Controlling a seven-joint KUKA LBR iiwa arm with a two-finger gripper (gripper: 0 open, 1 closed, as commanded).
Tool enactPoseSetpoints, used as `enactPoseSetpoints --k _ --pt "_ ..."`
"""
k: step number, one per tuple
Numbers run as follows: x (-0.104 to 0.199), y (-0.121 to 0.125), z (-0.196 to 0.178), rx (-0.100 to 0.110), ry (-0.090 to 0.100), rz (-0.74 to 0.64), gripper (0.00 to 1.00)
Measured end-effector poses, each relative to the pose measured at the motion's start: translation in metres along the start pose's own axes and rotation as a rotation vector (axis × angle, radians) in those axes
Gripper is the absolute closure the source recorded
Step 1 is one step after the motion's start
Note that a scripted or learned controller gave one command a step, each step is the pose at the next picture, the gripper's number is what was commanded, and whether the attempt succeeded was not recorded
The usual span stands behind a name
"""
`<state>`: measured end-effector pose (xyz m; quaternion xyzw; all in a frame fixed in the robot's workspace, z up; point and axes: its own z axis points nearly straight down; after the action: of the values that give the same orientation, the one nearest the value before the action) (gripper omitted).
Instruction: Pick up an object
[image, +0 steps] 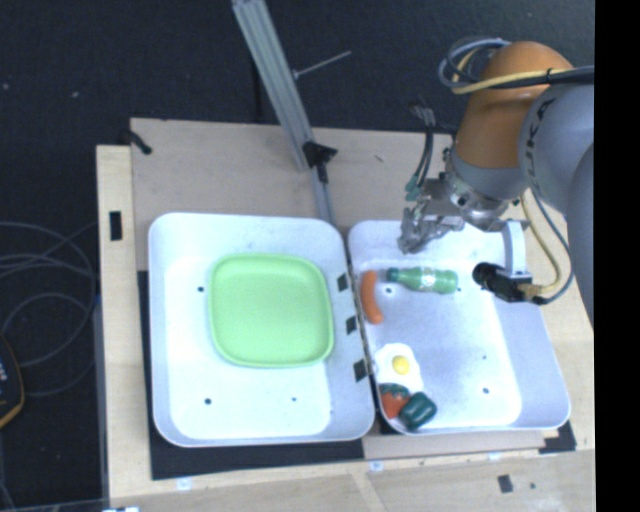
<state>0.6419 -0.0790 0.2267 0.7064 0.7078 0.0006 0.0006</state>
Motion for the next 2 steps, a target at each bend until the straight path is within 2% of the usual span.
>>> enactPoseSetpoints --k 1,2 --pt "0.038 -0.022 0.004 0.001 0.0 0.001 1.0" --pt "0.083 -0.048 -0.01 0.0 0.001 -0.001 1.0"
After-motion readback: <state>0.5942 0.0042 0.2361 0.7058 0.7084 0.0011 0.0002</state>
